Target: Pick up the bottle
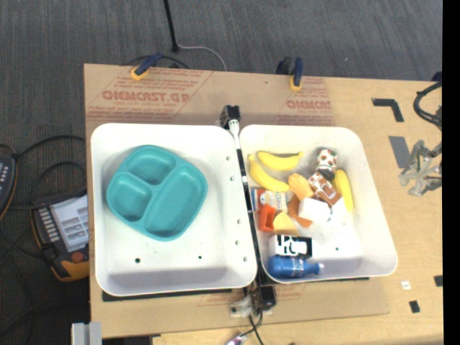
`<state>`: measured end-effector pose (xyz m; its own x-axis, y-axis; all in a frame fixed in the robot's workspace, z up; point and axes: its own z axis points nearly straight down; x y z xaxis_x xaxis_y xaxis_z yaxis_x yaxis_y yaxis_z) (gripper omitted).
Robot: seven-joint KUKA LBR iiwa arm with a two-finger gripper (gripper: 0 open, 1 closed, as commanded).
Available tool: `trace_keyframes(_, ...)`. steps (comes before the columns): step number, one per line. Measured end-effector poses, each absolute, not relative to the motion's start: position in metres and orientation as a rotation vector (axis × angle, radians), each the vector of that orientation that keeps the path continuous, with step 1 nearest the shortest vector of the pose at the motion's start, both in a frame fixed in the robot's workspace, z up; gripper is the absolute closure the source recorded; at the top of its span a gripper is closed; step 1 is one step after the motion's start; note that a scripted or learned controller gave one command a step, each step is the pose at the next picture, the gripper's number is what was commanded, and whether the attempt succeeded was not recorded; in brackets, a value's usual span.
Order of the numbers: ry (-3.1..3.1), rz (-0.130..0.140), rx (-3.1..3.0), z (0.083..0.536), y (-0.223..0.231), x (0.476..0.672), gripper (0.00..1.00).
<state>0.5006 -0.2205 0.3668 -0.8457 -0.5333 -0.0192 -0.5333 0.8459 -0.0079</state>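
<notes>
One blue bottle [293, 267] lying flat at lower front of right bin [374, 261], long axis left-right, cap toward right; pincer state: cannot tell.

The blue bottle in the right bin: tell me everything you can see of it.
The bottle is small and blue, seemingly plastic, with a paler cap end pointing toward the view's right. It lies on its side along the near wall of the right bin, at the near-left corner. Just behind it sits a black-and-white card or box, which looks to be touching it. No label detail is legible. Nothing grips it.
</notes>
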Motion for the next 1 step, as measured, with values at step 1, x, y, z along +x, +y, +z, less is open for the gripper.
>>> trace_keyframes(1,2.829,-0.001,-1.359,0.351,-0.2234,0.4923,1.0)
